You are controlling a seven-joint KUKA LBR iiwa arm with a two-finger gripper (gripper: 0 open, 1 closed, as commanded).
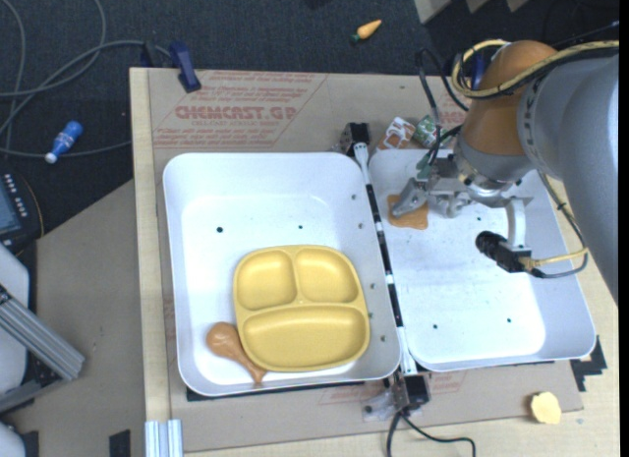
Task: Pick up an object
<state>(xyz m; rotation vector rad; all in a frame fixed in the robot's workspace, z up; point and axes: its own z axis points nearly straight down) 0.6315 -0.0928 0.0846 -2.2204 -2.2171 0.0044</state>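
Note:
A flat orange-brown piece (409, 213) lies in the right bin (491, 337), close to that bin's left wall. My gripper (428, 194) hangs right over the piece's upper right corner and hides part of it; whether it touches the piece is unclear. In the left bin (197, 199) a yellow divided plate (300, 306) lies flat. A tan drumstick-shaped toy (232, 343) pokes out from under the plate's lower left edge.
A black cable end (499, 248) from the arm hangs over the right bin's middle. Small clutter (398, 134) sits beyond the bins' far edge. A yellow lump (543, 407) lies on the bench at the front right, and a blue clamp (184, 67) at the far left.

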